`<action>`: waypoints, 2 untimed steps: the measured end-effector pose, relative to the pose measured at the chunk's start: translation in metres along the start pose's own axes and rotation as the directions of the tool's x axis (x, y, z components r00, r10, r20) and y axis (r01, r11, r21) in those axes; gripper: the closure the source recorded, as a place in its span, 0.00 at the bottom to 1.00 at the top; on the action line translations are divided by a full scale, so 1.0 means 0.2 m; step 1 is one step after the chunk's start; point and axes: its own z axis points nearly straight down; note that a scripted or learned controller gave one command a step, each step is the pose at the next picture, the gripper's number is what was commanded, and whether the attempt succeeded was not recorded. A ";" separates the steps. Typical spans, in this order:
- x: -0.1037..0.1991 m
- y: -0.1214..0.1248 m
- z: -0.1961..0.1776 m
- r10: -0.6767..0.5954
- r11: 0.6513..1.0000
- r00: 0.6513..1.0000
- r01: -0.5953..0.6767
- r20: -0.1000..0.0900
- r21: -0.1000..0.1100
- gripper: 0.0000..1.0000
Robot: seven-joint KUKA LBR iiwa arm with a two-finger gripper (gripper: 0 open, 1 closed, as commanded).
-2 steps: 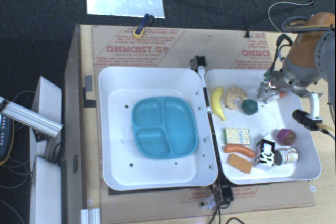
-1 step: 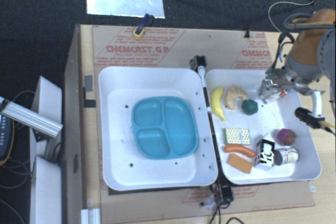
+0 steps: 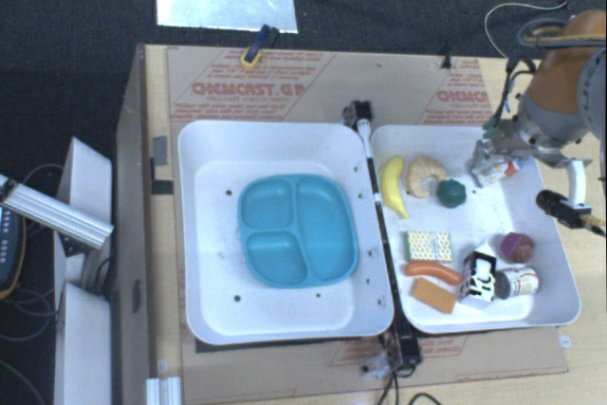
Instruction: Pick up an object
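Gripper (image 3: 490, 168) low over right bin (image 3: 560, 299), upper right part, nothing seen between its fingers; you can't tell if it's open or closed.

Closest to it you've got a teal ball (image 3: 451, 193), just left of the gripper, with a croissant (image 3: 424, 174) and banana (image 3: 393, 186) further left. Nearer the front: patterned card (image 3: 429, 246), sausage (image 3: 432, 270), orange block (image 3: 434, 296), black-and-white box (image 3: 481, 279), small can (image 3: 520, 282), purple ball (image 3: 516, 247). Left bin (image 3: 204, 156) holds a blue divided plate (image 3: 297, 230).
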 end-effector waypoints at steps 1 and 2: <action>0.00 0.01 -0.06 -0.003 1.000 1.000 0.003 0.002 -0.003 1.00; 0.00 0.01 -0.06 -0.004 1.000 1.000 0.004 0.002 -0.003 0.00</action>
